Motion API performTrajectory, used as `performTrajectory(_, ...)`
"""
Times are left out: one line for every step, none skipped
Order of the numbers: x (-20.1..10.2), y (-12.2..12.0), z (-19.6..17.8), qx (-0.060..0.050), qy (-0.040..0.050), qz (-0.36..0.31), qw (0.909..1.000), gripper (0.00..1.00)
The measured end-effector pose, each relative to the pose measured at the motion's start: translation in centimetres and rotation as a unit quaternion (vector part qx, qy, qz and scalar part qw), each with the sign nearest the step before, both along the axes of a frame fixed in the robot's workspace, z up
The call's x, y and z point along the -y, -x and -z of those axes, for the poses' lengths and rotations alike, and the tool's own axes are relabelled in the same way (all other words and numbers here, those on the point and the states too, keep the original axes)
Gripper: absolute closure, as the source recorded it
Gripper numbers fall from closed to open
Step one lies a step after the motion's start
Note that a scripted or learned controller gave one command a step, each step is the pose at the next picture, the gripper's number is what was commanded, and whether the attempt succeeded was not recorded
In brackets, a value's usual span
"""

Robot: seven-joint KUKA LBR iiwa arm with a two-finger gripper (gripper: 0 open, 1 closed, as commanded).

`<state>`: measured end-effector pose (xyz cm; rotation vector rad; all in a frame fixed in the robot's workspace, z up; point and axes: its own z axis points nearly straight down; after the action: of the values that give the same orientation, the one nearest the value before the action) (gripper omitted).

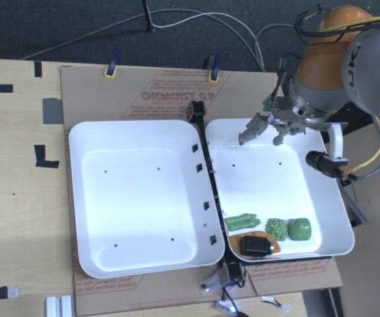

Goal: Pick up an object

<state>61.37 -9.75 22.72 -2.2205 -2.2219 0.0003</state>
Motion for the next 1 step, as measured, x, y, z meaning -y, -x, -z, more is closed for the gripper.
performTrajectory(1.63, 6.80, 0.84, -0.001, 0.0001, 0.002, 1.0000, 0.00)
